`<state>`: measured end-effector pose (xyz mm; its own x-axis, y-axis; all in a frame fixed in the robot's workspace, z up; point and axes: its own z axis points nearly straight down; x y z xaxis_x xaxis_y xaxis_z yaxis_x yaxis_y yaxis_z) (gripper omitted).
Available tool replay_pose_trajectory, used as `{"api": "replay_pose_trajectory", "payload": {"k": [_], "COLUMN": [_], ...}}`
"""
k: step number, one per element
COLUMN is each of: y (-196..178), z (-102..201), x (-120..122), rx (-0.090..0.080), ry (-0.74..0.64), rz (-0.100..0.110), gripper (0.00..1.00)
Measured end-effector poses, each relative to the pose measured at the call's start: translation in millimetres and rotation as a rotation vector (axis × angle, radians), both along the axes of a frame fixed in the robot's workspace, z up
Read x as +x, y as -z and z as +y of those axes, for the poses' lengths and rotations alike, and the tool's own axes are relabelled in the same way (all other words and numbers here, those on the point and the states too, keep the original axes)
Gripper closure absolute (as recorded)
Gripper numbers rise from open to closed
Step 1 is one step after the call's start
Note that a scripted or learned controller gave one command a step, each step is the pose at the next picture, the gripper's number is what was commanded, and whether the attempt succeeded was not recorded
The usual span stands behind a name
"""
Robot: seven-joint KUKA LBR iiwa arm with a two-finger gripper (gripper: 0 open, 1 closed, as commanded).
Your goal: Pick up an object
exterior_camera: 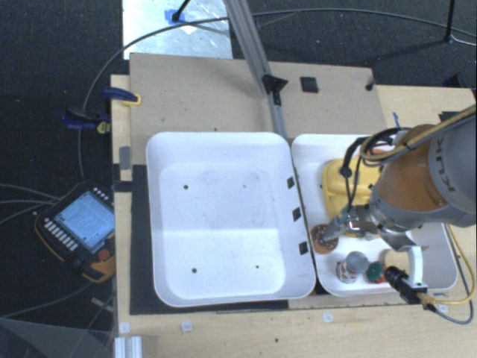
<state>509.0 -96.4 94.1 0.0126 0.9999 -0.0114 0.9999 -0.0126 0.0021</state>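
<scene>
Grey knob [355, 261] near gripper [344, 225], right bin [307, 155]

Two white bins [223, 148], one yellow object [339, 181], one brown round object [324, 237], one grey ball [356, 261], one green object [373, 273]

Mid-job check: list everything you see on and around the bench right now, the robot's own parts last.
White bins: 2, side by side; left bin, right bin.
Yellow object: 1, right bin, partly under the arm.
Brown round object: 1, right bin, near the left wall.
Grey object: 1, right bin, front.
Green object: 1, right bin, front, beside the grey one.
Pendant: 1, orange-edged with lit screen, left of the bench.
Clamps: blue and yellow, bench's left edge.
Arm: grey and orange, over the right bin.
Hand: just right of the brown round object.
</scene>
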Motion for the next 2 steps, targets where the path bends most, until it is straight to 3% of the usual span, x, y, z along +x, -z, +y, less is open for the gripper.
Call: {"api": "replay_pose_trajectory", "payload": {"k": [1, 2], "y": [-12, -56], "z": [8, 7], "x": [2, 8], "rx": [0.016, 0.011], "ry": [-0.012, -0.017], "rz": [0.002, -0.003], "gripper": [1.0, 1.0]}}
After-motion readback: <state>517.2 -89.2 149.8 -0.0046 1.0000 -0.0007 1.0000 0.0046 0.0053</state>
